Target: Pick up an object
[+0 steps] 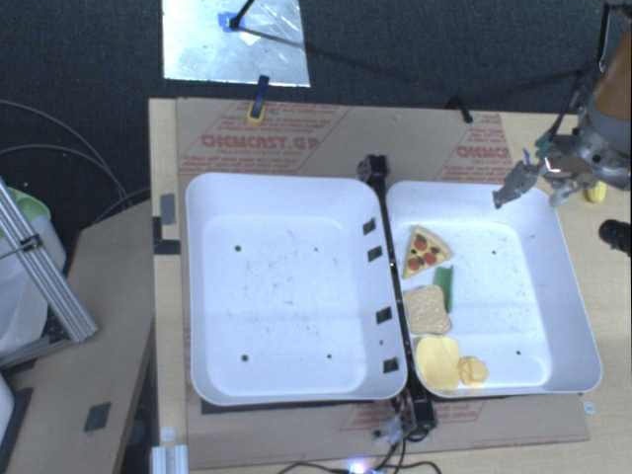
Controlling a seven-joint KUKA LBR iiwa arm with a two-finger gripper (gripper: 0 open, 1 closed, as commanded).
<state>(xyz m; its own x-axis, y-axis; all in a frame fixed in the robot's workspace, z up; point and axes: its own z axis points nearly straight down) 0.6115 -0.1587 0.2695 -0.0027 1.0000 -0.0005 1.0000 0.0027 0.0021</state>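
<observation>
Nothing lifted yet: gripper point(533, 181) spread, bare, above right bin's point(568, 294) far edge; pizza slice point(427, 250) lying untouched by the divider.

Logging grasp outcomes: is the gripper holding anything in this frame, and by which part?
Nothing is held. The gripper is over the right bin's far right corner with nothing between its fingers; the pizza slice and the other toy foods lie along the bin's left side.

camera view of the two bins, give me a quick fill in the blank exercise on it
1. The pizza slice lies in the ____ bin.
2. The bread slice lies between the pizza slice and the ____ disc.
3. The gripper hovers near the right bin's ____ corner.
Missing words: right; yellow; far right
</observation>
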